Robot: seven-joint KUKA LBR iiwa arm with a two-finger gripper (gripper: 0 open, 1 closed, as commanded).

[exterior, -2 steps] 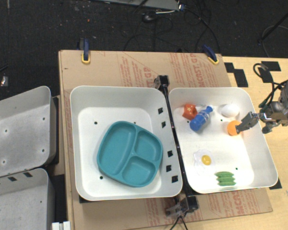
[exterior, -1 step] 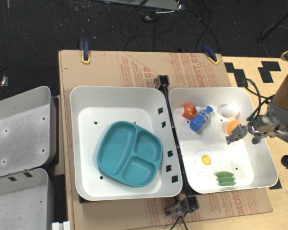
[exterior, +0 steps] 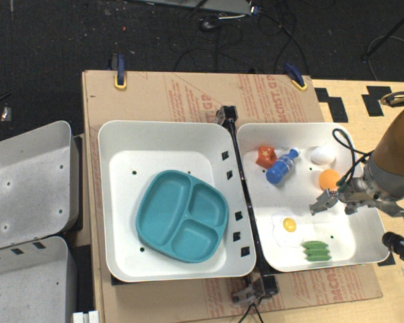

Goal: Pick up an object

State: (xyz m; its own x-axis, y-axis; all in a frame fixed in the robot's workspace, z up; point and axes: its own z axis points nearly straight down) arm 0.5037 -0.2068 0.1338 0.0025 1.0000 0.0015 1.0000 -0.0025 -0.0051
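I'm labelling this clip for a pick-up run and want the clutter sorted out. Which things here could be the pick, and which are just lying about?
Could be the pick, all in the right bin:
red block
blue bottle
white egg
orange ball
fried egg
green beans
The gripper hangs beside the ball.

Lying about:
teal divided tray in the left bin
clamps
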